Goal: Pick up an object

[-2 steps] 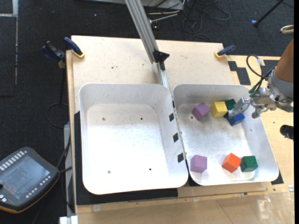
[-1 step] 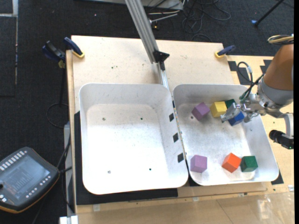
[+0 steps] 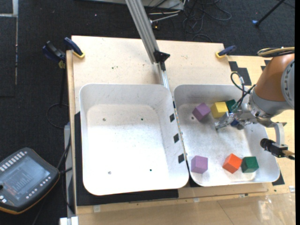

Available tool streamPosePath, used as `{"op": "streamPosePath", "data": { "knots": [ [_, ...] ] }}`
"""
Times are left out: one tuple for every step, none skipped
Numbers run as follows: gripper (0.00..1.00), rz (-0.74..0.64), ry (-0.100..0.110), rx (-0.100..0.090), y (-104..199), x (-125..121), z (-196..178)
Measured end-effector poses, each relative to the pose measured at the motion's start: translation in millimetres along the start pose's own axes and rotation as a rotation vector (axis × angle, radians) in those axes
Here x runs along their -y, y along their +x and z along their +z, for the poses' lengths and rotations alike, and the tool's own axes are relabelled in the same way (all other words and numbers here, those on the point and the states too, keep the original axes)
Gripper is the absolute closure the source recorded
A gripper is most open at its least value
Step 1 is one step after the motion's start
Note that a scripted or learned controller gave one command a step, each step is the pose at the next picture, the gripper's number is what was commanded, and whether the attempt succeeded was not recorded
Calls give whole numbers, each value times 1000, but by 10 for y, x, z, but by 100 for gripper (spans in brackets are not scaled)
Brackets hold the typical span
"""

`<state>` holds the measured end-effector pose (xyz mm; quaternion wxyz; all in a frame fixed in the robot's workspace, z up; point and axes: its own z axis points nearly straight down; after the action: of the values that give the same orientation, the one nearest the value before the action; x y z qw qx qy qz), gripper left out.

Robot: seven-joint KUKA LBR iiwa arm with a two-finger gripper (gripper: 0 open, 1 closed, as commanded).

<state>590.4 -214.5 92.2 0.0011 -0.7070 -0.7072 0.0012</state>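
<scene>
Camera view: bench (image 3: pixel 122 60) w/ two shallow white bins side by side. Left bin (image 3: pixel 93 97) sits toward the bench's left half; right bin (image 3: pixel 187 95) toward the right half, their inner rims touching along the middle. Arm (image 3: pixel 276 86) comes in from the right, grey w/ orange band, and its gripper (image 3: pixel 225 123) is down inside the right bin, near that bin's far edge, a bit right of centre. Can't tell the gripper's state, too small and cluttered w/ cables. Nothing visibly betw. them. Blocks in the right bin: purple cube (image 3: pixel 201 111) near the far edge, left of the gripper; yellow cube (image 3: pixel 219 109) just beside it to the right, next to the gripper; a green block (image 3: pixel 231 105) touching the yellow one's right side, partly hidden by the wrist. Along the near edge: second purple cube (image 3: pixel 199 164) by the near-left corner, orange cube (image 3: pixel 232 163) further right, dark green cube (image 3: pixel 250 164) just beside the orange, close to the near-right corner. Blue/yellow clamps (image 3: pixel 70 48) on the bench's far corners. Pendant (image 3: pixel 23 179) on the floor off the near-left corner.
</scene>
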Motion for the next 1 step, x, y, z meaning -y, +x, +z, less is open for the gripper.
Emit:
{"op": "streamPosePath", "data": {
  "knots": [
    [100, 0, -4, 1, -5, -12, -134]
  ]
}}
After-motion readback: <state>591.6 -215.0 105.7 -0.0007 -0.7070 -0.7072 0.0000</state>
